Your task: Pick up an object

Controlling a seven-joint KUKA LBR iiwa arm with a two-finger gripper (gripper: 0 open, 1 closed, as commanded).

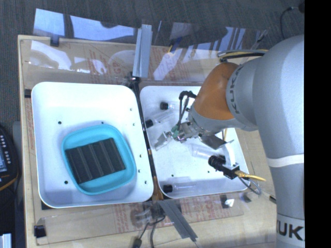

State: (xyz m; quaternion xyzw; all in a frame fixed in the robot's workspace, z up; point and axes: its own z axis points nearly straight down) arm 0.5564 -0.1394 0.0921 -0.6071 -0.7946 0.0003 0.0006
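Right bin (235, 187): clear tubes, black-capped pieces scatter | left bin (46, 102): blue tray (98, 159) | arm (248, 97) overhangs gripper (173, 135); grip state unclear

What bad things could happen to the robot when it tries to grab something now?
The hand is low in the right bin among small clear tubes. They look slippery, so it might close on nothing. It is also near the wall between the bins and could bump it or push pieces aside.

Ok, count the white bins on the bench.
2. The left shallow white plastic bin holds a blue rectangular tray; the right shallow white plastic bin sits beside it, under the arm.
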